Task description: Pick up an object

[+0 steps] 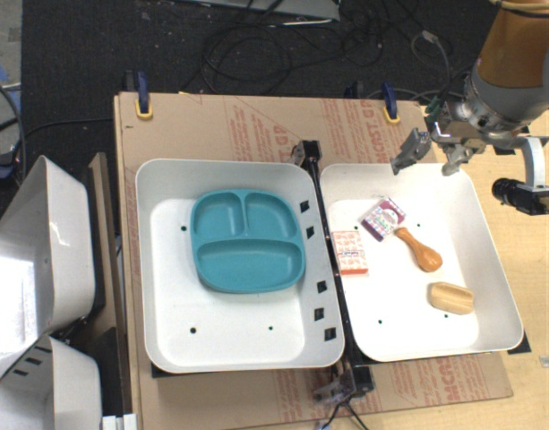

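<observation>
The right bin [489,231] holds a purple and white packet [382,219], a wooden spoon [418,248], a tan block [450,298] and a small red-printed card [349,252] against its left wall. My gripper [430,155] hangs over the bin's far edge, above and behind the packet. Its two fingers [408,153] are spread apart with nothing between them. In the left bin [158,240] lies a teal divided plate [248,240].
Brown cardboard [256,124] lies under both bins, clamped at the back edge. Cables run across the dark floor behind the bench. Another white bin [41,249] stands off to the left.
</observation>
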Tool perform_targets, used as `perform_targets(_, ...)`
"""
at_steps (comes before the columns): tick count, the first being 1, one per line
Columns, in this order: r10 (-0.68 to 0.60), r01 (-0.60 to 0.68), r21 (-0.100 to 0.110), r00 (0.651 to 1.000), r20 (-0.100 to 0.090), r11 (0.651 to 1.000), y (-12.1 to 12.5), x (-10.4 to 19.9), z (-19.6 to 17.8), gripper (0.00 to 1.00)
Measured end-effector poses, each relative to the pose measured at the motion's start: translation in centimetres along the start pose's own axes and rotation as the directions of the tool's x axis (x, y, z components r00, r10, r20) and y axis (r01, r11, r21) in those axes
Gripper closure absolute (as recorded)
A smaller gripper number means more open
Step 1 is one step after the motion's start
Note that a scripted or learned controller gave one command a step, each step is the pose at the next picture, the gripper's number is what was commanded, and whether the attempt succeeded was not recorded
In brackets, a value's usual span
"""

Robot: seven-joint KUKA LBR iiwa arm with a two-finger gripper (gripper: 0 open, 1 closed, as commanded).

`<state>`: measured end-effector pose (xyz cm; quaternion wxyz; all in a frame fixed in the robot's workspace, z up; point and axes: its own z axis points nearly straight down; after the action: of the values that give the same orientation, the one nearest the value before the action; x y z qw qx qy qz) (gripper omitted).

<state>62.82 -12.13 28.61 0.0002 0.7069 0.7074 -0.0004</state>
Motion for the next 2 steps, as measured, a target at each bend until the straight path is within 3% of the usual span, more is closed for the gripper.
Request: perform_targets(2,0.003,-0.002,0.004,1.000,-0.001,1.000,-1.0,-0.2,10.6,0.00)
